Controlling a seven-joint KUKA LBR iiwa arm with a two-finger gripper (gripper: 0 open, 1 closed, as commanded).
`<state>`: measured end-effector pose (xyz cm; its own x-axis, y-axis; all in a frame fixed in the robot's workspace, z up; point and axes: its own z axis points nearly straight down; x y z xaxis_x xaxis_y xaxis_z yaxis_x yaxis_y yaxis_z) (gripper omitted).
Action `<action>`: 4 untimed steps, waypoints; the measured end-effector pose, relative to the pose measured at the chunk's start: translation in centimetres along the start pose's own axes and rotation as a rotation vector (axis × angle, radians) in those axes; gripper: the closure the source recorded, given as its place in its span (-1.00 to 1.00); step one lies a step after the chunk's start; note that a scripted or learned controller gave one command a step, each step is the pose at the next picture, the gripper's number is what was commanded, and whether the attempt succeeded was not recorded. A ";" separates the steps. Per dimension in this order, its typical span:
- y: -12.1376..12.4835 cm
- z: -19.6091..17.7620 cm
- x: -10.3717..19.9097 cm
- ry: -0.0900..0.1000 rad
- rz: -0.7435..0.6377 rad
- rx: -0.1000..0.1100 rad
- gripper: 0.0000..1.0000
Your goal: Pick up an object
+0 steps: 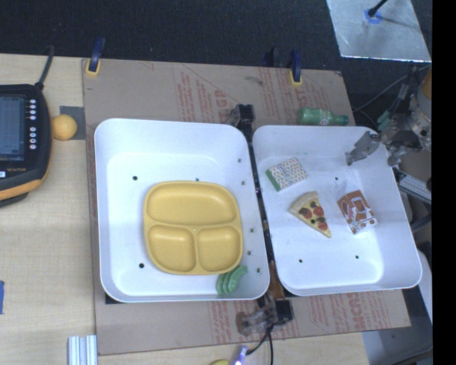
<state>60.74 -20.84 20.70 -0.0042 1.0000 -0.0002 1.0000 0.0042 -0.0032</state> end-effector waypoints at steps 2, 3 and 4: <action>-6.4 11.6 10.0 0.000 -0.001 0.001 -1.00; -6.4 10.6 9.9 -0.001 -0.005 0.003 1.00; -6.4 10.6 9.9 -0.001 -0.004 0.003 -1.00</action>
<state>54.31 -10.99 10.16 -0.0085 1.0000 -0.0017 0.9999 0.0084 -0.0057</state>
